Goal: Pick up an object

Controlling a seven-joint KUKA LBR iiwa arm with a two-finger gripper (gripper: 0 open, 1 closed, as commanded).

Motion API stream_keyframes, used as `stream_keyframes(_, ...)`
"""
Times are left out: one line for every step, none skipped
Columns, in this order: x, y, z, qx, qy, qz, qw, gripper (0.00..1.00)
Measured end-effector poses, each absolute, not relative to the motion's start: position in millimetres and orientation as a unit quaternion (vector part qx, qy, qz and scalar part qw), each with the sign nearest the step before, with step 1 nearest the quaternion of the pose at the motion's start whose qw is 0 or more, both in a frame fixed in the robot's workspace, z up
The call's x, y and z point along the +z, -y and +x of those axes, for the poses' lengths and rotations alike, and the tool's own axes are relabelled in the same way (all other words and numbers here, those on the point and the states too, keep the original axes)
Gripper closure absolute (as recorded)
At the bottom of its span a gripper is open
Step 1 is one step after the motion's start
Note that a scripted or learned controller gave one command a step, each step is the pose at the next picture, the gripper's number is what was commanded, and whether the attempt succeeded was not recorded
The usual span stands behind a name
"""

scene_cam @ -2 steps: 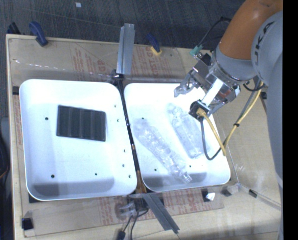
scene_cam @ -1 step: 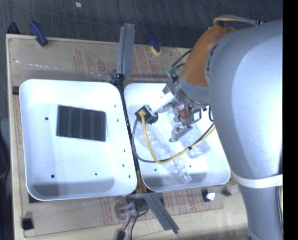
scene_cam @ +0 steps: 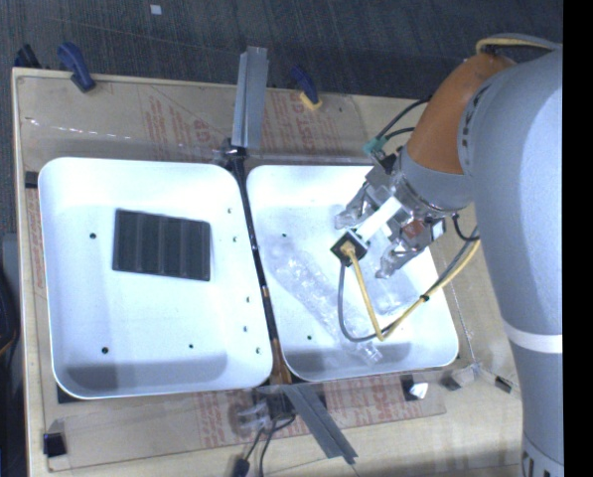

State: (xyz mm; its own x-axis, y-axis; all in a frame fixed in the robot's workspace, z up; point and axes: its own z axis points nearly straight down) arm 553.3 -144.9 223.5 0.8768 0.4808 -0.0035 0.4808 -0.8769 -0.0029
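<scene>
gripper (scene_cam: pixel 383 235) over right bin (scene_cam: pixel 296 356) — clear bottle (scene_cam: pixel 306 278) (flat)

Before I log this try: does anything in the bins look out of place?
Nothing stands out. A dark ribbed mat lies flat in the left bin; a clear plastic bottle lies on its side in the right bin, beside the hand.

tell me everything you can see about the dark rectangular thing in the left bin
The dark grey rectangular block lies flat on the floor of the left bin, in its upper middle, long side running across the view. Faint vertical lines divide its top into strips, so it looks ribbed; the material is unclear. It touches none of the bin's walls and sits far from the gripper.
</scene>
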Motion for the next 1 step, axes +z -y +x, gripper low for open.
stream_keyframes(285.2,149.8,528.9,-0.0001,0.406,-0.914,0.000,0.00)
